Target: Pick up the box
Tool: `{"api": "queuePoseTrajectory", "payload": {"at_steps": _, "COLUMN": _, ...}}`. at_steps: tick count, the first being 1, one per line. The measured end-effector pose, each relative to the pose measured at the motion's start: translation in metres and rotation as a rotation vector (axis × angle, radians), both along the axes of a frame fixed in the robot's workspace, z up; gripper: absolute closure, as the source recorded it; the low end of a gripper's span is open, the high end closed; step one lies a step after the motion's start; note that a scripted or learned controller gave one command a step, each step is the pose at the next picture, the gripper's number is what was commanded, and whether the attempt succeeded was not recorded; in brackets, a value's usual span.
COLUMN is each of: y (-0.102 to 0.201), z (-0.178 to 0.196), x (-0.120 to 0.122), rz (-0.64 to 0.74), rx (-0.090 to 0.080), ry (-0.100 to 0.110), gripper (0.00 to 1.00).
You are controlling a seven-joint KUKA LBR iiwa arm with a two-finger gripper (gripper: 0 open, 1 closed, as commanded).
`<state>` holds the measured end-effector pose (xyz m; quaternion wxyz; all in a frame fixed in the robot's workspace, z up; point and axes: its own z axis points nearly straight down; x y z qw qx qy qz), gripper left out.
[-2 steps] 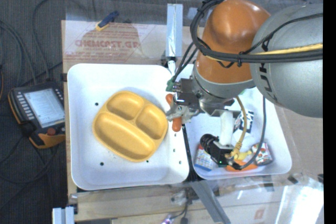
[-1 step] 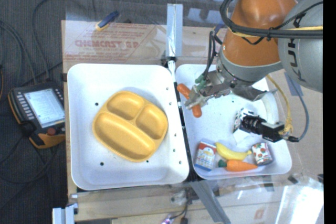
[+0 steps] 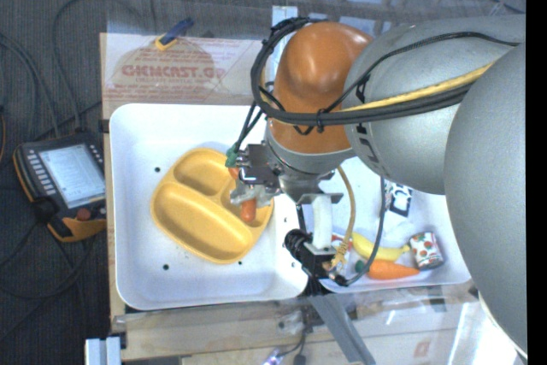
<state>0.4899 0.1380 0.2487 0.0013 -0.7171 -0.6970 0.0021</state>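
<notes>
We see the grey arm [image 3: 444, 124] coming in from the right, its orange band [image 3: 316, 73] large in mid frame. The end effector [image 3: 249, 184] sits low over the left bin [image 3: 137, 269], at the right edge of a yellow two-part dish [image 3: 201, 214] that lies in that bin. A small orange-red thing [image 3: 248, 209] is just under the end effector, against the dish rim; we cannot tell if it is gripped. We also cannot tell whether the end effector is released or clenched, since the wrist and cables hide it.

The box [image 3: 425, 250] is small, red and white, and lies in the right bin [image 3: 451, 276] near its front right corner. It is well apart from the end effector, off to the right and nearer the front, across the wall between the two bins. Nothing touches it from above.

Just beside the box on its left lie a banana [image 3: 380, 250] and a carrot [image 3: 393, 271], the carrot closer to the front rim. A black and white item [image 3: 397, 199] lies further back in the same bin, partly under the arm; we cannot tell what it is.

Behind the left bin a cardboard sheet [image 3: 171, 68] with red print lies on the bench. A handheld screen unit [image 3: 64, 171] rests on the floor to the left.
</notes>
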Motion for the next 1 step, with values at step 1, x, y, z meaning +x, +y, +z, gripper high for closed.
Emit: {"api": "queuePoseTrajectory", "payload": {"at_steps": 1, "y": -0.1180, "z": -0.0597, "x": 0.0091, "rz": 0.129, "rx": 0.000, "ry": 0.000, "gripper": 1.00}}
